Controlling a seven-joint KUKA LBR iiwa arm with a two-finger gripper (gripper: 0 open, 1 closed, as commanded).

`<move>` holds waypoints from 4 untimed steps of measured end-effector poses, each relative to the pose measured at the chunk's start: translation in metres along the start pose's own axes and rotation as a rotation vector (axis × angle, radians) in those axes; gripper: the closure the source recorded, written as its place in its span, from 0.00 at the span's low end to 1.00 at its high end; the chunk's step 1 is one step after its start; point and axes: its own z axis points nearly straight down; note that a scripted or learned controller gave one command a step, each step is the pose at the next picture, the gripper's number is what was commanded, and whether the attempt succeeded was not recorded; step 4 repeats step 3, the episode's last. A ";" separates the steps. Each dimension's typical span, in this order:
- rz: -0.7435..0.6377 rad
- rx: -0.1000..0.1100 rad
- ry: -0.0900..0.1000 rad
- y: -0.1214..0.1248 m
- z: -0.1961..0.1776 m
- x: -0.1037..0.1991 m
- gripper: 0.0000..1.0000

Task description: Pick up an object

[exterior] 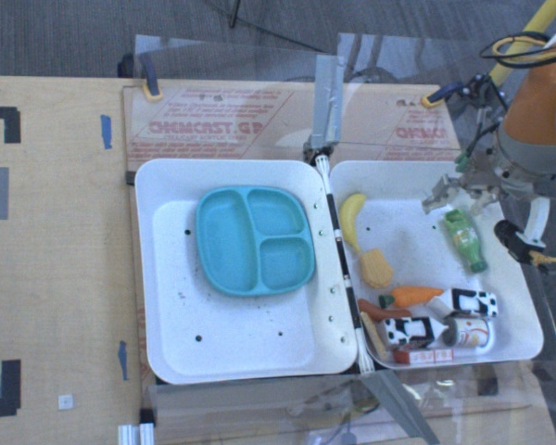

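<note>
We should drop our gripper (pixel 462 196), fingers apart, straight over the green bottle (pixel 464 239) and squeeze its middle

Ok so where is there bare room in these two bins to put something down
Left bin: a bare strip below and left of the teal plate. Right bin: open floor between banana and green bottle. Crowded along its near edge, around the carrot and cow toys.
</note>
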 end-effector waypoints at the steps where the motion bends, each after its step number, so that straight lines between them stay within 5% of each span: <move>1: 0.017 -0.003 0.005 -0.030 0.045 -0.009 0.00; 2: 0.019 -0.005 0.002 -0.029 0.035 -0.010 1.00; 3: 0.103 -0.002 0.000 -0.043 -0.051 0.048 1.00; 4: 0.103 -0.002 0.000 -0.043 -0.051 0.048 1.00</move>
